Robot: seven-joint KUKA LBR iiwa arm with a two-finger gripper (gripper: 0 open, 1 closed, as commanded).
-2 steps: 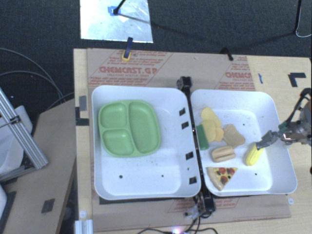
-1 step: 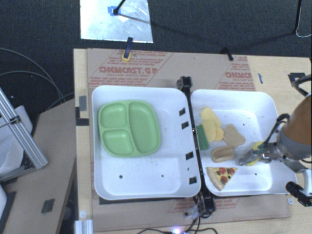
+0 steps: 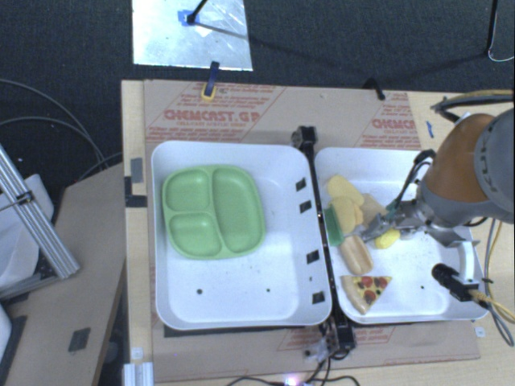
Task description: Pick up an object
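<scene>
Your target is the small yellow toy (image 3: 388, 239) in the right bin (image 3: 418, 304), just right of the pale yellow food pieces (image 3: 344, 203) and the bread-like roll (image 3: 355, 255), with the pizza slice (image 3: 366, 289) nearer you. It looks light, hard and smooth, so expect it to slip; take it across its middle. The jaws (image 3: 378, 232) sit right at it, but you cannot tell whether they are parted or closed; the green divided plate (image 3: 213, 211) lies in the left bin (image 3: 241, 296).

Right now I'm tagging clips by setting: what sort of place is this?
Probably a robotics lab test bench: two white bins on a board, a green divided plate and toy food like a pizza slice, with loose cables nearby.
</scene>
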